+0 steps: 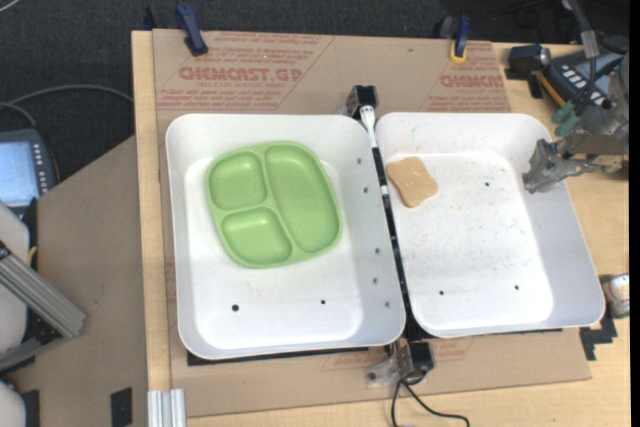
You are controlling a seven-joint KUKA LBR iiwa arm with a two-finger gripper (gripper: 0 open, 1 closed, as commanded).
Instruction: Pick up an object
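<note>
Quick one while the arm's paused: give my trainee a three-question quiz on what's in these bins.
1. True or false: the green tray lies in the right bin.
2. The tan piece sits in the right bin's: A) far left corner, B) near right corner, C) centre.
3. Fill in: the tool is at the right bin's ____ edge.

Key: 1 false, it lies in the left bin; 2 A; 3 right.
</note>
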